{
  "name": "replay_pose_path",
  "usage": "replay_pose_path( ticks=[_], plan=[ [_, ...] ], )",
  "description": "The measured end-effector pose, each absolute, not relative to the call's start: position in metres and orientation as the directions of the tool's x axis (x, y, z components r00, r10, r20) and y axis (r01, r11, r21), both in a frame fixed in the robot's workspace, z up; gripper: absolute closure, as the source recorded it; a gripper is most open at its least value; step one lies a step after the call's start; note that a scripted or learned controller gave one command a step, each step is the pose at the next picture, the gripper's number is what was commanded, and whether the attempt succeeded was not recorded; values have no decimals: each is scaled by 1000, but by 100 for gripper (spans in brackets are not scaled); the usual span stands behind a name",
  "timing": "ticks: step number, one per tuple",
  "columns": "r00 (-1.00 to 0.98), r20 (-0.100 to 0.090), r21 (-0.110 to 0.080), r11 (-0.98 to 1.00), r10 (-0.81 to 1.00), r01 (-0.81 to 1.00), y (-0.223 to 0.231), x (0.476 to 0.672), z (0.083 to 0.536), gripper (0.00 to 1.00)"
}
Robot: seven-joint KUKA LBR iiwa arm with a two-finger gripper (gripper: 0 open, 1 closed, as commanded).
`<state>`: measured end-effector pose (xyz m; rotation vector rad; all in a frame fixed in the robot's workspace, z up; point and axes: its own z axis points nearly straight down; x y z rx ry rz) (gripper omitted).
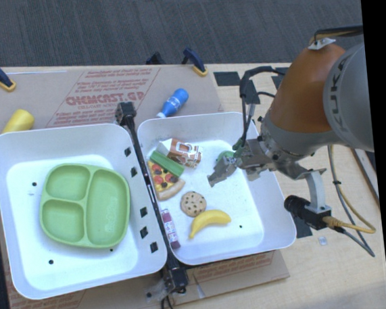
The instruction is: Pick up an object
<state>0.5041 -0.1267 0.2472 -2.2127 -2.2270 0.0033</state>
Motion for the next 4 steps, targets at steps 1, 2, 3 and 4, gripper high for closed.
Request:
replay_pose_path(
  ticks=[1,2,3,4],
  plan=[
    [-6,1,-8,6,1000,1000,-174,504,98,0],
    [-12,1,-7,12,1000,1000,-174,506,109,100],
    [-6,1,0,6,1000,1000,-129,477,214,100],
    [-7,-1,0,7,1000,1000,-169,539,281,100]
  ],
)
